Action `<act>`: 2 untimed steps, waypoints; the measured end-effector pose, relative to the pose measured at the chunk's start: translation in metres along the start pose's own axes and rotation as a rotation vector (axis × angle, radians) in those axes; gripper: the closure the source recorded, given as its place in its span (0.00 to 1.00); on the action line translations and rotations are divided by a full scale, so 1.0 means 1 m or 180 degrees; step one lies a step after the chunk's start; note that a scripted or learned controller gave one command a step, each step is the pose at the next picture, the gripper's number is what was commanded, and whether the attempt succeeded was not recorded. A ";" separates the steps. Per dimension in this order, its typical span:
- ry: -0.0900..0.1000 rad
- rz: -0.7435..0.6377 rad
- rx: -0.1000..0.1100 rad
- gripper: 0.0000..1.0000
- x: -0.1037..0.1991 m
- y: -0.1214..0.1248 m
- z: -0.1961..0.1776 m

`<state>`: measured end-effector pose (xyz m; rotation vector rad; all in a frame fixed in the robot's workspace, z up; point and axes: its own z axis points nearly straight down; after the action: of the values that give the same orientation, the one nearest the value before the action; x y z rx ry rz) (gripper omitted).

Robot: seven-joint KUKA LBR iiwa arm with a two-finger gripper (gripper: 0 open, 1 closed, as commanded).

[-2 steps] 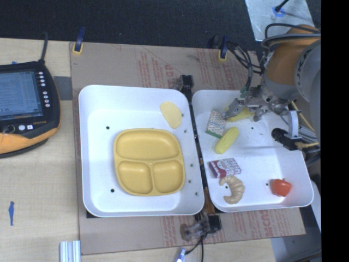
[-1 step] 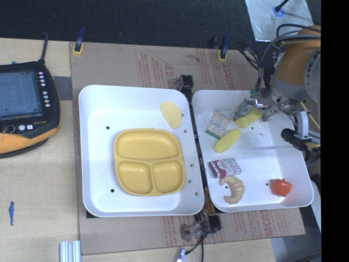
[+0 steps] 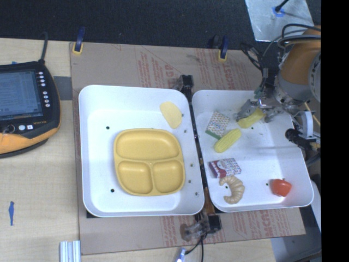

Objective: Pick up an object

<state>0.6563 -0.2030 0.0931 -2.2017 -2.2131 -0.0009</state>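
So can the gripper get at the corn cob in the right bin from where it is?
Probably yes. The gripper sits over a yellow item at the right bin's far side, and the corn cob lies just beside it, uncovered, with open floor around.

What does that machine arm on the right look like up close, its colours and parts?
The arm has a rounded orange band next to pale grey casing. Black cables loop over it and run down its side. Its gripper is a small cluster of dark and silvery metal parts; finer detail is too blurred to make out.
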 end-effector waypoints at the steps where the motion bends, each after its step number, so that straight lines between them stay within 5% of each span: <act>1: -0.0045 0.0002 -0.0031 0.00 0.040 0.000 0.001; 2: -0.0036 0.0004 0.0021 1.00 0.038 -0.003 -0.008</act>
<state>0.6532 -0.1646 0.1013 -2.2054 -2.2140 0.0188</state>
